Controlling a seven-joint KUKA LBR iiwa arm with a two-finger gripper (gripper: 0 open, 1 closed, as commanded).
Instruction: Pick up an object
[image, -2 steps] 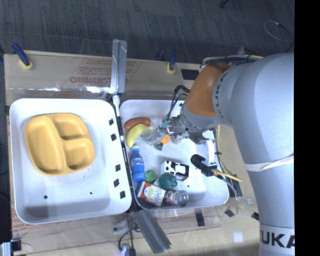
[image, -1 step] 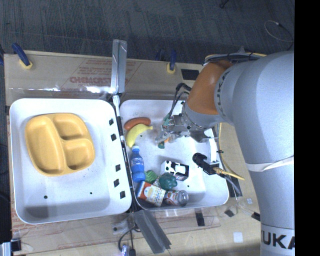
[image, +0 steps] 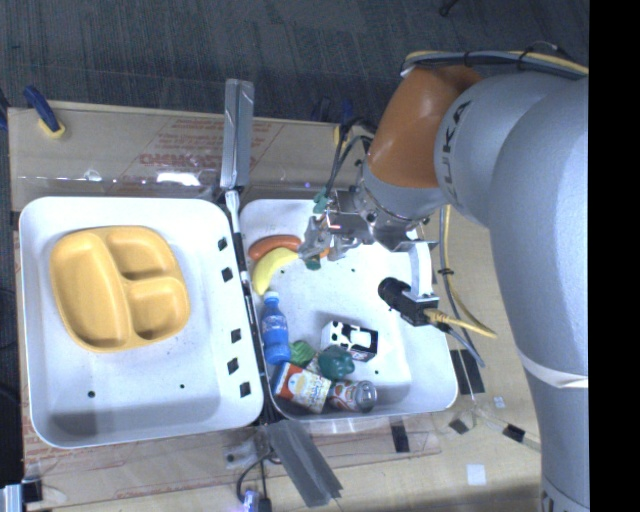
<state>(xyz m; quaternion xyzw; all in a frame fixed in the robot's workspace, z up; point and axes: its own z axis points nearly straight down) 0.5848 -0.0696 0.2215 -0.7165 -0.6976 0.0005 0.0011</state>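
Where the arm (image: 520, 150) curves, grey casing reads KUKA in part

Arm (image: 500, 160) bent down, hand (image: 318, 243) low.

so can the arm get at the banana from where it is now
Probably yes. The tool hangs just above the banana in the right bin, and the banana's top is uncovered. The orange item beside it and the bin wall nearby could crowd a grasp.
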